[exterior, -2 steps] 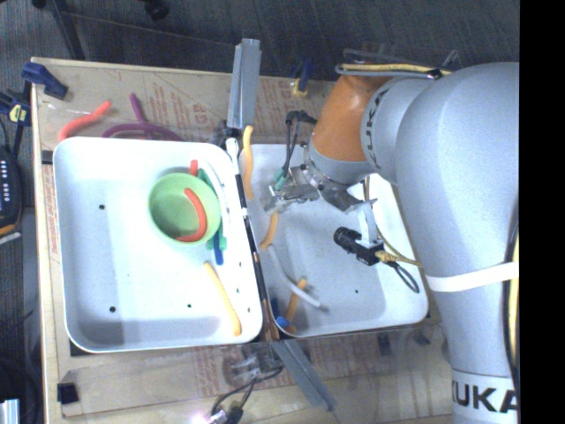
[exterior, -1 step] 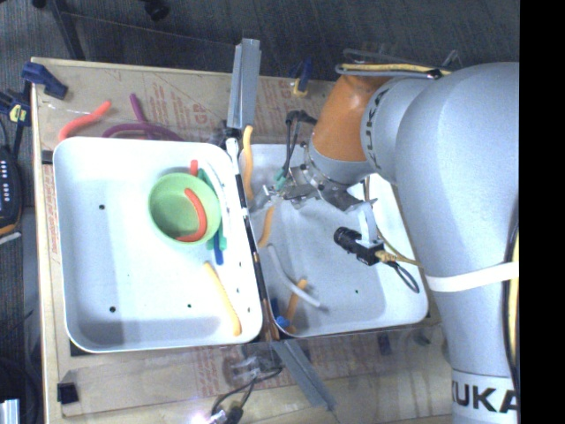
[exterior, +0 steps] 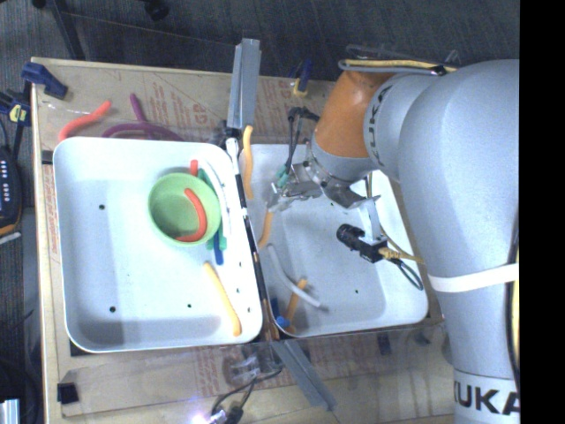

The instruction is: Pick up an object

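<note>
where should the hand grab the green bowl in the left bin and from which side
Probably the green bowl is best taken by its rim on the bare left edge, from above, one finger inside and one outside. It sits mouth-up and looks too wide to span, and a red curved piece lies inside along its right side, with sticks crowding that edge.
</note>
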Motion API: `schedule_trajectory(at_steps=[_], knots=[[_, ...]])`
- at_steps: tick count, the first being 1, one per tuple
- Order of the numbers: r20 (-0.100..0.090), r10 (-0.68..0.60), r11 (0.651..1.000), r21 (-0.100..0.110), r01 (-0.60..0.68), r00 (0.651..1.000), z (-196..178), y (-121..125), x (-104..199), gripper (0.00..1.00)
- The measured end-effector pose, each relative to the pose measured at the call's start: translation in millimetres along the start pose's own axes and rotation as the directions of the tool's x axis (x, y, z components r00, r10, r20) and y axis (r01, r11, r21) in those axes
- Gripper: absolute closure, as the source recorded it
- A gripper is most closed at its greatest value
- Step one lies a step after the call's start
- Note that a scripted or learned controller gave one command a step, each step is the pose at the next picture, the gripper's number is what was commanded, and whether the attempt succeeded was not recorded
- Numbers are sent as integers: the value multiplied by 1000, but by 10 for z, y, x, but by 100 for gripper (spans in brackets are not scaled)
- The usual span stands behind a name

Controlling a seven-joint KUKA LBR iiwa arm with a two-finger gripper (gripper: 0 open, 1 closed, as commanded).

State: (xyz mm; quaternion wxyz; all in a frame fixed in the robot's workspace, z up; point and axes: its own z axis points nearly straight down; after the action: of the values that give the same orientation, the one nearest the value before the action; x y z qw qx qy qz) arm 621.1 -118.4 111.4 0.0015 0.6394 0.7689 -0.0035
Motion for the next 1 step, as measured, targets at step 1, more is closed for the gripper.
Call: schedule_trajectory(at_steps=[1], knots=[[1,-1,1000,0,1,1000,0,0,0,0]])
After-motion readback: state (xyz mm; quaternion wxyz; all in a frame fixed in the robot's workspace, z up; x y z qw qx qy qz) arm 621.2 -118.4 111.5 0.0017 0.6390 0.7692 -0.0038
